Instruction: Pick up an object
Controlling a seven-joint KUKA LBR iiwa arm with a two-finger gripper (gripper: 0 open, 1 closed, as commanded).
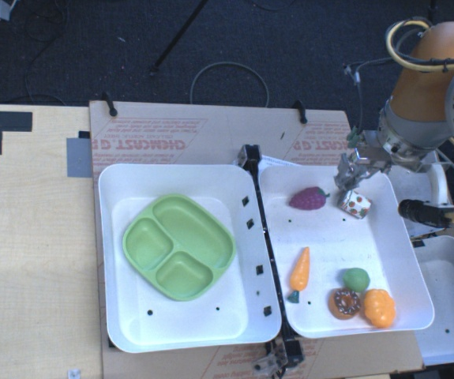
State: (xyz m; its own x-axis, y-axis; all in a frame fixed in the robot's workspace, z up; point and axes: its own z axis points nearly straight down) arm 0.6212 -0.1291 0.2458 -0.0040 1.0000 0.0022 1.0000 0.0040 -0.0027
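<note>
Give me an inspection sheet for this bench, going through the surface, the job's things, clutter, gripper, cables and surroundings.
Surface: two white bins side by side, left bin and right bin, on cardboard.
Job's things: in the right bin, a purple berry toy, a white spotted cube, a carrot, a green ball, a donut and an orange fruit.
Clutter: green divided plate in the left bin.
Gripper: gripper low over the right bin's far edge, just above the cube; finger state unclear.
Cables: yellow hose loop on the arm; black cables on the floor.
Surroundings: dark carpet, wooden table at left.
</note>
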